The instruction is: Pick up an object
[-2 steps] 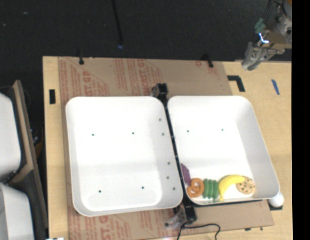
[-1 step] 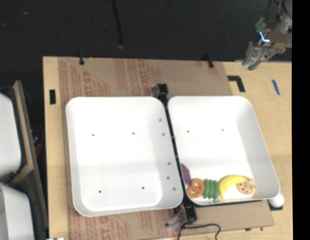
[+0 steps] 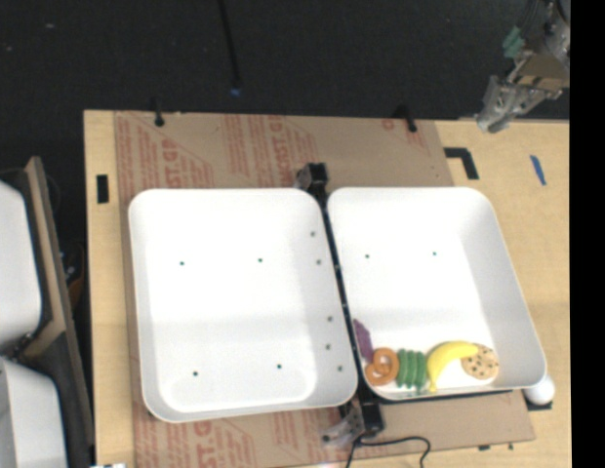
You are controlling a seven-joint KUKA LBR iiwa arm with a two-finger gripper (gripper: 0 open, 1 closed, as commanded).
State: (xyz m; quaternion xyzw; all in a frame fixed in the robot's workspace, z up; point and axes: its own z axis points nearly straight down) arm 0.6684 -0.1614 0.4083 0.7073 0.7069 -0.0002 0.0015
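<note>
well, the little toys all sit bunched in the near corner of the right bin [image 3: 478,224], pushed up against its front wall. i see a yellow banana [image 3: 449,356], a cookie [image 3: 480,364] touching the banana's end, a green bumpy toy [image 3: 412,369] beside it, an orange pretzel [image 3: 383,367] next to that, and a thin purple thing [image 3: 362,337] by the wall between the bins. the left bin [image 3: 224,300] is next door. the hand [image 3: 509,94] hangs up high at the far right corner of the desk [image 3: 537,232], well away from the toys, and it is too blurry to tell how it is set. i think these are light play foods, smooth and a bit slippery, and not easy to break. the banana looks like the best pick, since it is the biggest and sits on top a little. i would pinch it across its fat middle, because the ends are thin and curved and could slip out. the toys are so close together that the hand may bump the cookie or the green one.
</note>
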